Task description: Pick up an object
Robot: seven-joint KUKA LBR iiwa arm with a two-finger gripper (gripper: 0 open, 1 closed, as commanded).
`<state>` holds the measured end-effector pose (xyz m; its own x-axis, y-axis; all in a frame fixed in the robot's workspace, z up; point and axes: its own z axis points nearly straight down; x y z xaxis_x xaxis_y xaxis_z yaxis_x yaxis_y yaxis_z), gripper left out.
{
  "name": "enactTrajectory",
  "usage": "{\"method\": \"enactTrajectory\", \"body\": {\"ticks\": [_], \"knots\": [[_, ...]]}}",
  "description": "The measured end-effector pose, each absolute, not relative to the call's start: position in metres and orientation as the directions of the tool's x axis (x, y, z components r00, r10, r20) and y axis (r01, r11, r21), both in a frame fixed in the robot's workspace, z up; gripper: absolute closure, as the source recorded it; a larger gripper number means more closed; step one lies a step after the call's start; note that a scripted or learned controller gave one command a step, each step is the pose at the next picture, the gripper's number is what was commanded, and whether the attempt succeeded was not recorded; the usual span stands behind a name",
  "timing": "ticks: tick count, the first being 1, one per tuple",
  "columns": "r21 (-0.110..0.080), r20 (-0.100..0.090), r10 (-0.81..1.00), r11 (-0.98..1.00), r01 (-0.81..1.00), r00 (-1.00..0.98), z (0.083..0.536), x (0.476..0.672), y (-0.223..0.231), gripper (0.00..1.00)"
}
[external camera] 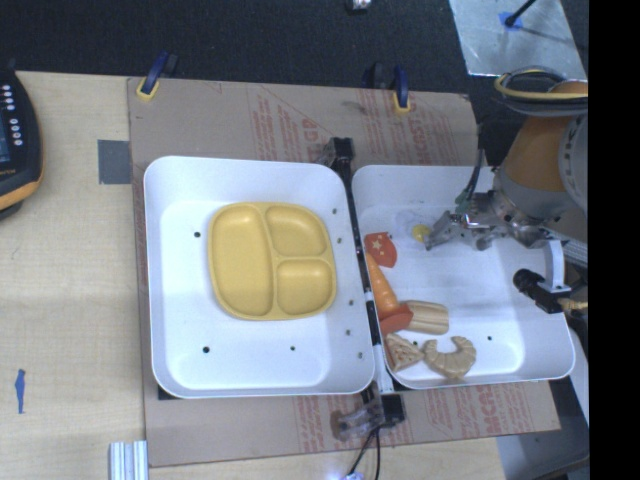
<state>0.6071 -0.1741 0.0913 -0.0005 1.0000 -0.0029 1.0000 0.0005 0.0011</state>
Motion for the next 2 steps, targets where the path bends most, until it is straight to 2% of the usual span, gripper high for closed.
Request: {"method": "enactTrajectory", "body": {"ticks": [1,2], "knots": [[0.003,0.001,1.0,0.009,1.0,-0.009,0.093,0.659,-0.122,0.0],[-0.007,0.001,1.0,0.008,1.0,-0.008,0.092,0.627,-0.095,0.0]]}}
